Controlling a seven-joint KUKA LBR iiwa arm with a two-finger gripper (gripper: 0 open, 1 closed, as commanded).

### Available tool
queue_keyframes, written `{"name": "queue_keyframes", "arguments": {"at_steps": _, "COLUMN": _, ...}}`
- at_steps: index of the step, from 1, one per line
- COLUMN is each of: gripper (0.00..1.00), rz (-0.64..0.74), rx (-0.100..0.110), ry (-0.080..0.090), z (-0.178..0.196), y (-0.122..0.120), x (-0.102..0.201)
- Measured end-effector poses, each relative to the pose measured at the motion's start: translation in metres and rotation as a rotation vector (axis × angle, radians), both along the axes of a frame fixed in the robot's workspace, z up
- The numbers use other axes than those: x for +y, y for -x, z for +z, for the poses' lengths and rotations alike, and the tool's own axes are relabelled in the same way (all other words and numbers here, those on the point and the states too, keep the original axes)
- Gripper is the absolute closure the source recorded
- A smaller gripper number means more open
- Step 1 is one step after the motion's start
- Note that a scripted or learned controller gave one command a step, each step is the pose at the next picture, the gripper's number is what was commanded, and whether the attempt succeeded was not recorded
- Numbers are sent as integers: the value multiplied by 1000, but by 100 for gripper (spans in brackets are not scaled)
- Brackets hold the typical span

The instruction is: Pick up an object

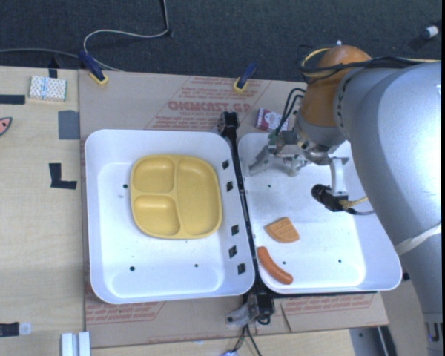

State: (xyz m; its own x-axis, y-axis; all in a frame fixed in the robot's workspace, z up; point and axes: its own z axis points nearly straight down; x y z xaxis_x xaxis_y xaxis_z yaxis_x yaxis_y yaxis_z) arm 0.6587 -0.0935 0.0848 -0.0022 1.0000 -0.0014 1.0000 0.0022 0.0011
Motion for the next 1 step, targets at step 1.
{"name": "queue_keyframes", "arguments": {"at_steps": 1, "gripper": 100, "rz": 1, "rx": 0, "ry": 3, "z": 11, "y": 0, "x": 0}}
